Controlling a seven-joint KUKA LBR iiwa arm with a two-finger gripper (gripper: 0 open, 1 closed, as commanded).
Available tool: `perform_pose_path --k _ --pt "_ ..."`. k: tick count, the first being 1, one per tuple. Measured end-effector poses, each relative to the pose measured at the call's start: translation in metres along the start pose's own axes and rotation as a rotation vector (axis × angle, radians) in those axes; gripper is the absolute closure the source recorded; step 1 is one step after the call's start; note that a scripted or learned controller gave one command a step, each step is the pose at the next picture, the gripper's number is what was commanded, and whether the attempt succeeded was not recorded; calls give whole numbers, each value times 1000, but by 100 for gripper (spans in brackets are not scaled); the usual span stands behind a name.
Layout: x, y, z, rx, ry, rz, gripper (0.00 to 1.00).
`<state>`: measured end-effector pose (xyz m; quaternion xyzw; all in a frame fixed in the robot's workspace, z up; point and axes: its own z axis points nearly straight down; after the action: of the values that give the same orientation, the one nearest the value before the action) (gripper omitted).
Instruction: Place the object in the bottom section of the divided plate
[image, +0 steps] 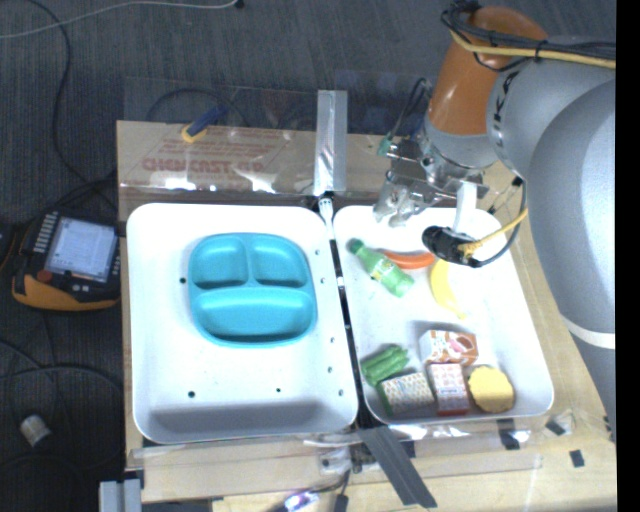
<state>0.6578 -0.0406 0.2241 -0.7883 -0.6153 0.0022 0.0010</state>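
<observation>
2 shallow white bins sit side by side on a bench. The left bin (150, 330) holds a blue divided plate (252, 287) with 2 small sections on its far side and 1 wide section on its near side. The right bin (520, 330) holds a green bottle (381, 268), an orange carrot-like piece (413, 259) just behind it, a yellow banana (445, 286), a green vegetable (384, 362), 2 small boxes (428, 385), a pink-and-white packet (450, 347) and a yellow block (490, 389). The gripper (402, 208) hangs above the far edge of the right bin, beyond the green bottle, with nothing visible between its fingers; whether they are spread or closed cannot be told.
</observation>
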Motion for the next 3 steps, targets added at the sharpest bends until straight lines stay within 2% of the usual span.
perform_pose_path --k 1,2,3 --pt "68 -18 15 -2 0 -223 100" --pt "164 -68 43 0 1 -134 100" --pt "186 -75 -56 -3 -2 20 100"
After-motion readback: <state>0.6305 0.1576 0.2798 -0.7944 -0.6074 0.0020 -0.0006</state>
